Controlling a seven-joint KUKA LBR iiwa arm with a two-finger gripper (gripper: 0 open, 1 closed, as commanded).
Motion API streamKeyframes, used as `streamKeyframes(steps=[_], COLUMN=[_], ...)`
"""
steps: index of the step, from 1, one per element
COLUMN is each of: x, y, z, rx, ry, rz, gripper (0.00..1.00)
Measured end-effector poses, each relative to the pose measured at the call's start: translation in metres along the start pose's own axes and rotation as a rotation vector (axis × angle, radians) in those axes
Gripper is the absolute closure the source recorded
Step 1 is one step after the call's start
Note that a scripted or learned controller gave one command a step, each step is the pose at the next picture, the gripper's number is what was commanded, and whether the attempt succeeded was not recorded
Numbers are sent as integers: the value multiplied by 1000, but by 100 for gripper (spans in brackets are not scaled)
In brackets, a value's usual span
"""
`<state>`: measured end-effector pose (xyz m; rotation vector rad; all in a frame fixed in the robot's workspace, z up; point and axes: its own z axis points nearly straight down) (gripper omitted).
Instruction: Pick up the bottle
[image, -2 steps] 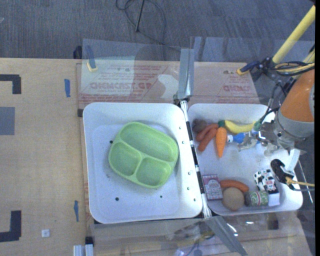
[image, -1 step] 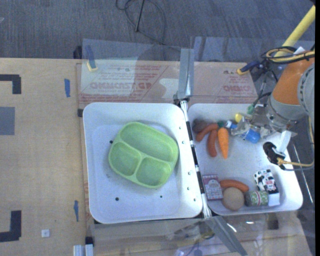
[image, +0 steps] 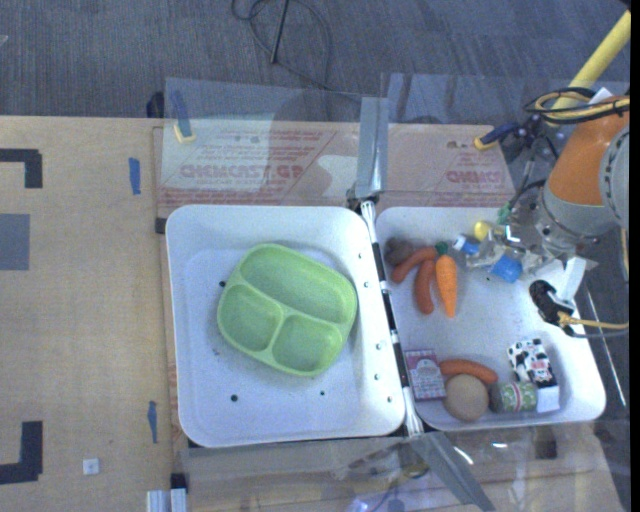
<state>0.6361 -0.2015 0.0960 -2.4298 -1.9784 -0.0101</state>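
Beside the gripper (image: 517, 243), bottle (image: 484, 249) lies crosswise.

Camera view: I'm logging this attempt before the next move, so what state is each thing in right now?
Green divided plate: right way up in the left bin, compartments bare.
Carrot: lying flat in the right bin.
Sausages: lying beside the carrot.
Cow-patterned carton: resting near the right bin's front corner.
End effector: low over the right bin's far end, grip unclear.
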Motion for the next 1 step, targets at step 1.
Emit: streamKeyframes(steps=[1], x=[32], y=[19], z=[-108], rx=[-2], ry=[-12], rz=[72], gripper=[100])
